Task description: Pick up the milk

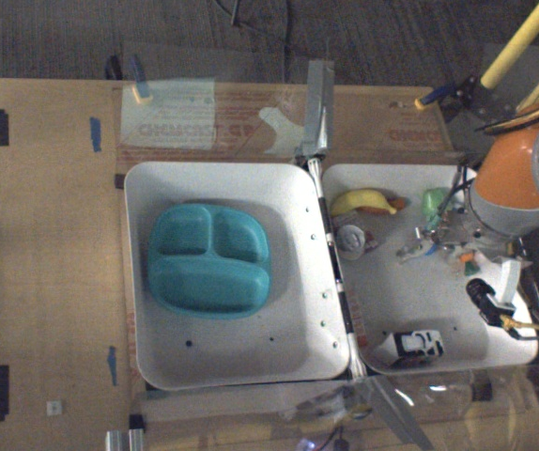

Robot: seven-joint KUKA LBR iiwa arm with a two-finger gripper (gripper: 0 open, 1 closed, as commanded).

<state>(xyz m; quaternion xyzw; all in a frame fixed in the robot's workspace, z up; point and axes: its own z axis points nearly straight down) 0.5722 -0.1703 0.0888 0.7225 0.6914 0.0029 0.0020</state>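
Camera view: the arm (pixel 518 172) enters from the right, its orange band above the right bin (pixel 410 313), wrist angled down toward the bin's far right part. The gripper (pixel 438 238) sits low over the bin floor; whether it is open or closed cannot be told, nor whether it holds anything. The milk (pixel 417 344) lies on its side at the bin's near edge, well apart from the gripper. A banana (pixel 365 201) lies at the far edge. The left bin (pixel 157 346) holds a teal divided plate (pixel 209 259).

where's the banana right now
The banana lies in the right bin, near its top-left corner, just above a small round grey object.
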